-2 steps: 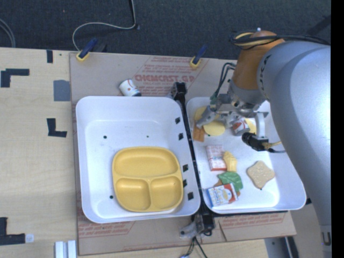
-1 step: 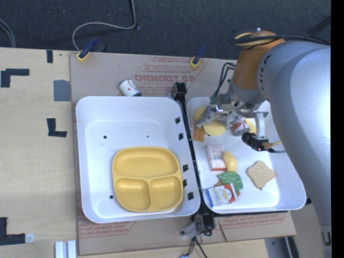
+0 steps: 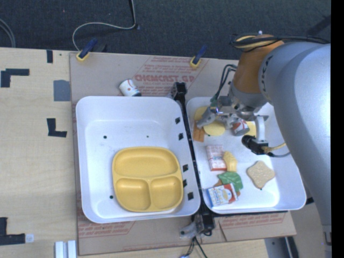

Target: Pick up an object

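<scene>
Nearest the camera, a blue-and-white packet (image 3: 221, 195) lies at the near edge of the right bin (image 3: 290, 195), touching a green and red piece (image 3: 231, 179); the likely target, a yellow lump (image 3: 214, 129), lies at the far left of that bin beneath the gripper (image 3: 226, 114); whether the fingers are open or closed cannot be told. A miss is judged likely, since the far-end clutter is tightly packed and a neighbour could be nudged or caught instead. Counted: two bins; one yellow tray (image 3: 147, 178) in the left bin (image 3: 91, 117); one toast slice (image 3: 260, 174); one small carton (image 3: 215, 158); one small yellow piece (image 3: 230, 160).
</scene>
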You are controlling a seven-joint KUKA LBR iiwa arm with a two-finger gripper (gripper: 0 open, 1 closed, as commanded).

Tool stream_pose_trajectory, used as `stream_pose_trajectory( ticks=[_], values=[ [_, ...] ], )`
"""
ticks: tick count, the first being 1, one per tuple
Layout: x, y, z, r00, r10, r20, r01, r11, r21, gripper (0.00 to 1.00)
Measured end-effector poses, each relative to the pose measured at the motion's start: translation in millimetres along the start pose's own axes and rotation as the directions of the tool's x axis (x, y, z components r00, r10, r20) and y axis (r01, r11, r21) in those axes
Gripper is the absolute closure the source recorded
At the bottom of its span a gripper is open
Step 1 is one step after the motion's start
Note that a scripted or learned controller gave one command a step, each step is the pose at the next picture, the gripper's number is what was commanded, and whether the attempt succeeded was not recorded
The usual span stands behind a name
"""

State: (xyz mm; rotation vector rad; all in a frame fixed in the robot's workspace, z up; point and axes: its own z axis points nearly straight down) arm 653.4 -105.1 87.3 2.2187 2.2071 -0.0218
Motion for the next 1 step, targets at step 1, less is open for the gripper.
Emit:
stream_pose_trajectory(
  ticks=[1],
  values=[
    [3.5, 0.3, -9.1, 1.0, -0.003, -0.006, 0.003, 1.0, 0.002, 1.0]
  ],
)
